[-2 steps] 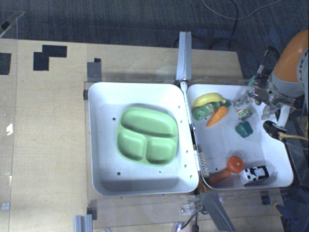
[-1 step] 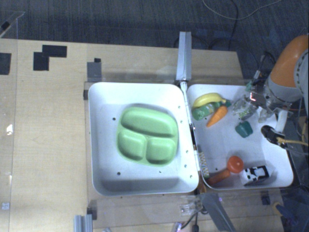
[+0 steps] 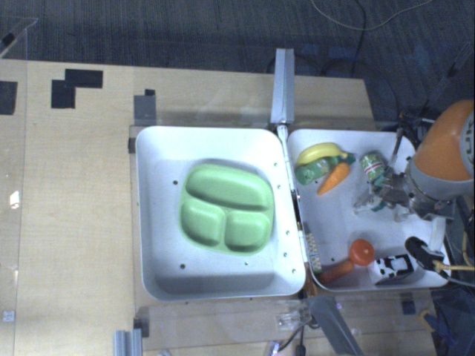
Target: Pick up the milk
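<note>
The milk (image 3: pixel 393 268) lay at the lower right of the frame in the right bin (image 3: pixel 338 221), below the gripper (image 3: pixel 382 195), whose opening I honestly couldn't make out.

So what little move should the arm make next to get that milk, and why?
Probably a short slide toward the near edge of the right bin. The pincer sits by the green-labelled can, while the black-and-white milk carton lies apart from it in the bin's near corner, beside the red-capped bottle.
</note>
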{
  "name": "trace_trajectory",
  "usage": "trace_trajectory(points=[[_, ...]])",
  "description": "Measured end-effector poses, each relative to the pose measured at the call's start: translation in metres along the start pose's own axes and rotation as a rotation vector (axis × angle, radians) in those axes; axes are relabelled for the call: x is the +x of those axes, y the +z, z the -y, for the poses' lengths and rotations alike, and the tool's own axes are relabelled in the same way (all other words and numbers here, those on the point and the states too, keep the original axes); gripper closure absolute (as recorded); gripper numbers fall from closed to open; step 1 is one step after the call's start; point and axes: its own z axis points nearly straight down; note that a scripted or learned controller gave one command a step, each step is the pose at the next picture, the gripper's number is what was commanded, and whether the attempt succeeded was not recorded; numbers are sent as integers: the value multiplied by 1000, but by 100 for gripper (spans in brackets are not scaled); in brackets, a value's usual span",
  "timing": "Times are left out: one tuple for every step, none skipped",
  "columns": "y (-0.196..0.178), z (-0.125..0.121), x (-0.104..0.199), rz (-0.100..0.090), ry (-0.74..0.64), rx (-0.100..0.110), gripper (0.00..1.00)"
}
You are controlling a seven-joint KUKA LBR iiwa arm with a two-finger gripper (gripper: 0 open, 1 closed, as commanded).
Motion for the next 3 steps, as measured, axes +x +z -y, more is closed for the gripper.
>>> trace_trajectory(points=[[3, -114, 12, -1, 25, 3, 0], [-11, -117, 13, 2, 18, -7, 100], [-86, -112, 63, 1, 23, 2, 100]])
